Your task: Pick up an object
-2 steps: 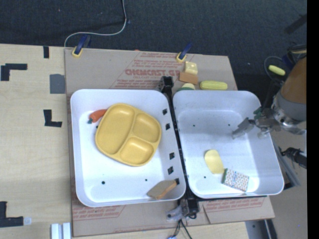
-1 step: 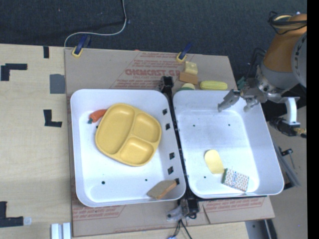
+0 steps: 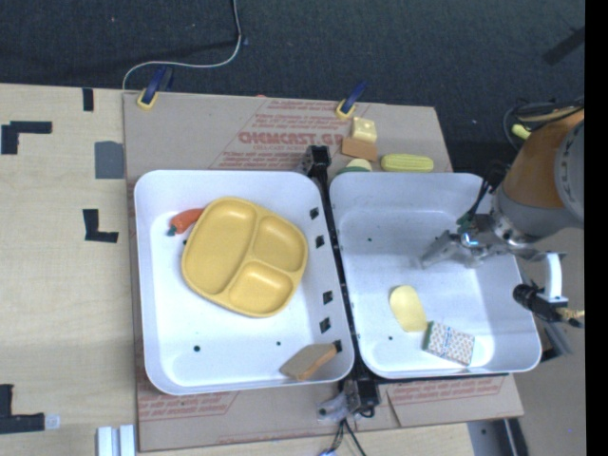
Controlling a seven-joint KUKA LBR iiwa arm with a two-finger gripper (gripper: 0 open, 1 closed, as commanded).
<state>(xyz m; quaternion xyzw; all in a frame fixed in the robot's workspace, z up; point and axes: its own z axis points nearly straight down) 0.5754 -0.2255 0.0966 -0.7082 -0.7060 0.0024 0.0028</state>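
My gripper [image 3: 432, 253] hangs over the right bin [image 3: 380, 207], in its upper right part, reaching in from the right edge. A pale yellow rounded object [image 3: 407, 308] lies below and to the left of it, apart from it. A small patterned pad [image 3: 449, 343] rests near the bin's front right corner. In the left bin [image 3: 157, 331] a yellow divided plate [image 3: 245, 255] lies flat, an orange piece [image 3: 185, 219] pokes out from under its upper left edge, and a brown wedge [image 3: 309, 359] sits at the front right corner.
Behind the bins on the cardboard sit a tan block [image 3: 359, 146], a small yellow block [image 3: 365, 128], a yellow corn cob [image 3: 407, 163] and a pale green piece [image 3: 357, 166]. Black clips [image 3: 323, 245] run along the seam between the bins.
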